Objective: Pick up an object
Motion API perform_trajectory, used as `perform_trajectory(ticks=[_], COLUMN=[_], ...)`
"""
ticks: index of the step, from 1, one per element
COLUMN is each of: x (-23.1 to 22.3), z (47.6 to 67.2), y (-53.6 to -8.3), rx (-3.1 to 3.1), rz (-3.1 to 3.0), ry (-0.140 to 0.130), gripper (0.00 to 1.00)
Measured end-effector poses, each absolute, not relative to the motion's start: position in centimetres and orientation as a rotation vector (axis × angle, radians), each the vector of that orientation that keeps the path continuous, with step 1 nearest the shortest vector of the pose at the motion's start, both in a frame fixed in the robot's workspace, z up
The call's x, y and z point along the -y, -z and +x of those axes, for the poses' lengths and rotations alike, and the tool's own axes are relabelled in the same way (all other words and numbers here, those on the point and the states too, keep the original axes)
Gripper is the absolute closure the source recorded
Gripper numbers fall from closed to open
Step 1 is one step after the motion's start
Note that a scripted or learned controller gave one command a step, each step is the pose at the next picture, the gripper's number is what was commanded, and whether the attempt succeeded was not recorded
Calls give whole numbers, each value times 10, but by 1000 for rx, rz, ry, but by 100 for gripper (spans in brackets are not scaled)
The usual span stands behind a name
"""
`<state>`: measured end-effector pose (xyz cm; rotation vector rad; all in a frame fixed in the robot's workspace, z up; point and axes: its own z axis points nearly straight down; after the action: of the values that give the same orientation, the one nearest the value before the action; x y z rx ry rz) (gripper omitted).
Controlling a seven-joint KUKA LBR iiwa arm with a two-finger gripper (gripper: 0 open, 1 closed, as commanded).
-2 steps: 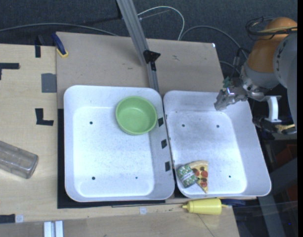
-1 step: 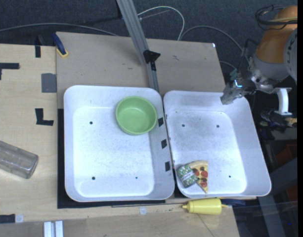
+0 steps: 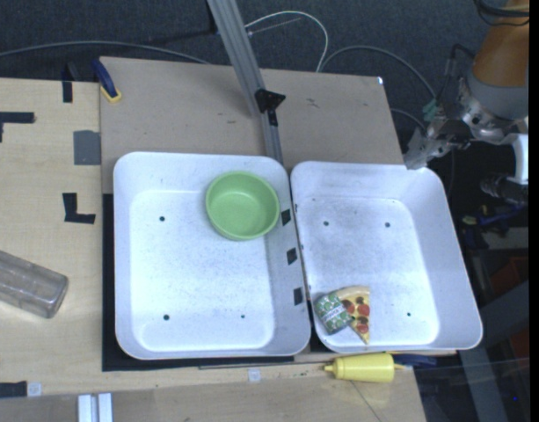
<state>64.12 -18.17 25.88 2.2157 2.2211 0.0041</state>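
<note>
A green bowl sits upright at the back right of the left bin. In the right bin, a toy pizza slice lies near the front left corner. The grey and orange arm comes in at the upper right. Its gripper hangs just past the right bin's back right corner, above the bench edge and away from both objects. Nothing shows between its fingers.
A yellow squeeze bottle lies on the bench in front of the right bin. At the far left a clear plastic cylinder rests on the bench. A slanted metal pole crosses behind the bins, with cables beyond it.
</note>
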Motion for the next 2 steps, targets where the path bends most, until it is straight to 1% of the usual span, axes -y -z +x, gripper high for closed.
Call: perform_trajectory(ticks=[2], x=[71], z=[630], y=[-262], rx=[-2231], rz=[2216], ry=[0], gripper=[100])
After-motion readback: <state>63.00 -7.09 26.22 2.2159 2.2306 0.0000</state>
